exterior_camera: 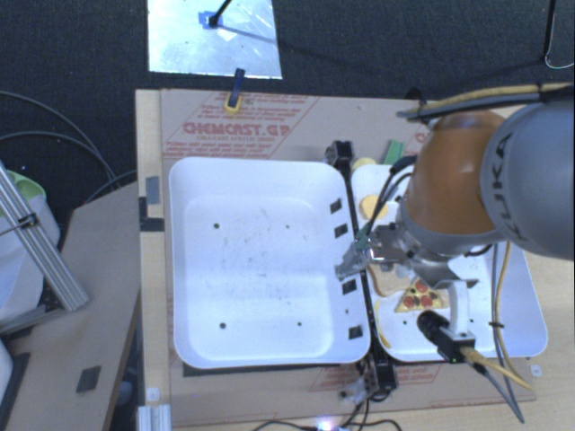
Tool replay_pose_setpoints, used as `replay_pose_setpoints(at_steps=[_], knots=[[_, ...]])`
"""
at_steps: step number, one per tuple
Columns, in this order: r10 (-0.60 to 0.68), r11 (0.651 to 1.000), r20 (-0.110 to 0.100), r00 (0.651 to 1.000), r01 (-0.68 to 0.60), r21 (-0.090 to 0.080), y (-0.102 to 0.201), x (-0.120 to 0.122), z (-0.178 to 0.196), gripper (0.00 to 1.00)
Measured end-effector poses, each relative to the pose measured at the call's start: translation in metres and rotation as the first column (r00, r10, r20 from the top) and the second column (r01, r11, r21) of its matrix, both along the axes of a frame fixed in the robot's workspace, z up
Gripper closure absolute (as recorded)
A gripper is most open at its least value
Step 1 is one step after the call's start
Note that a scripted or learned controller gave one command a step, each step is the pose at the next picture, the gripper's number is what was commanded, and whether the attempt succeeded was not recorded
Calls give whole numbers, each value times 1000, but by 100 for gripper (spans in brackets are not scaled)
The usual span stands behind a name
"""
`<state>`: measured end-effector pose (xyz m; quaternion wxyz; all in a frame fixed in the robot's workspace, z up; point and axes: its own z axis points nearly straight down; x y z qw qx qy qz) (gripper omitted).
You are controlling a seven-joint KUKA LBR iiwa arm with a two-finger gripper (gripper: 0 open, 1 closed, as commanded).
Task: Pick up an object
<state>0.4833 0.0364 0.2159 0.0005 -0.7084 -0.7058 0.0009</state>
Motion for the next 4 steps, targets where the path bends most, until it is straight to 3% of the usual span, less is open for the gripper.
replay_pose_setpoints(at_steps=[1,2,3,4], knots=[[7,1000,5,1000,-7,2,3,4,9,100],[9,1000,8,1000,-9,2,14,4,58,100],[9,1000,18,1000,-9,3,13,5,173,100],[13,1000,6,1000,-13,3,76,3,175,100]])
